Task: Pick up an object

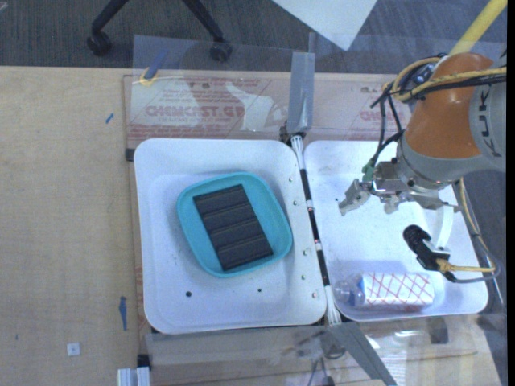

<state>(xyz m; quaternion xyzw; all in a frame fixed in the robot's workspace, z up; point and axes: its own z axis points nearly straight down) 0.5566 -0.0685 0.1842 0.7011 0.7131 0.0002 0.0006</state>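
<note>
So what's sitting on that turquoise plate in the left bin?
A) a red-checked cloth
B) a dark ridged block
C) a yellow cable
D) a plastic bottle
B: the turquoise plate in the left bin carries a dark ridged block, lying at a slant; the bottle with the red-checked label lies in the right bin instead.

Bright, even overhead light, with the white bins [217, 155] close to washed out. Shadows are soft and short. Glare streaks the clear sheet [217, 79] behind them. Focus is slightly soft throughout.
</note>
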